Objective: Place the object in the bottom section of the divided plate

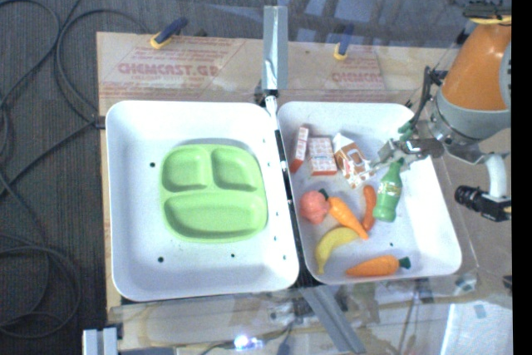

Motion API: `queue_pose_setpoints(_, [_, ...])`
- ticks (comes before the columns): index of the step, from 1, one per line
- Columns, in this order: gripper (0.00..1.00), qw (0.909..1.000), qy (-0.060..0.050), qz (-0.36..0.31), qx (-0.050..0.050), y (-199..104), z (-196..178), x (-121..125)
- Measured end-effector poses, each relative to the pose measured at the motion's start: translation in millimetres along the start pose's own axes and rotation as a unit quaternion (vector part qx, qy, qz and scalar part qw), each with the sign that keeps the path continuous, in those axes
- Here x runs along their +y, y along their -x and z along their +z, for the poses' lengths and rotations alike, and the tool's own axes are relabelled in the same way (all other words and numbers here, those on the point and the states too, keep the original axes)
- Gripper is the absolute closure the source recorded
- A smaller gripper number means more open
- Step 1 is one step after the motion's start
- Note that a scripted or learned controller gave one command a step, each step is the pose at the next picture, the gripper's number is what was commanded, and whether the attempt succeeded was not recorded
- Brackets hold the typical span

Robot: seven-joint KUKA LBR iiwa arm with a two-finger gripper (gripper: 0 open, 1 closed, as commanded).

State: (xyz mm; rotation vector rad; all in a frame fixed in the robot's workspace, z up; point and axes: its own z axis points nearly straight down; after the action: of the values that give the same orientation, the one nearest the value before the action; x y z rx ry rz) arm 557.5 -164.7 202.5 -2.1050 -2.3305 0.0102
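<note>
Gripper (405, 147) hangs over the right bin (432, 249), just above the green bottle (387, 194); cannot tell whether it touches or grips it. Bottle lies beside carrots and a banana (335, 245). Green divided plate (214, 190) sits in the left bin (125, 262).

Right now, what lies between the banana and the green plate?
In the camera view, only the two bins' adjoining rims separate the banana from the green plate; white bin floor otherwise.

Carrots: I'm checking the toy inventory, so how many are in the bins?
3, all in the right bin: carrot beside the banana, carrot by the green bottle, carrot near the front wall.
</note>
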Motion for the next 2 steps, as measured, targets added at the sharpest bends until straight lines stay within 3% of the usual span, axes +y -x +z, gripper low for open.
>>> queue_pose_setpoints(1, [1.0, 0.9979, 0.001, -0.065, 0.0, -41.1, -21.7, 36.2])
queue_pose_setpoints(2, [1.0, 0.9939, 0.0, -0.111, 0.002, -113.3, -0.7, -13.6])
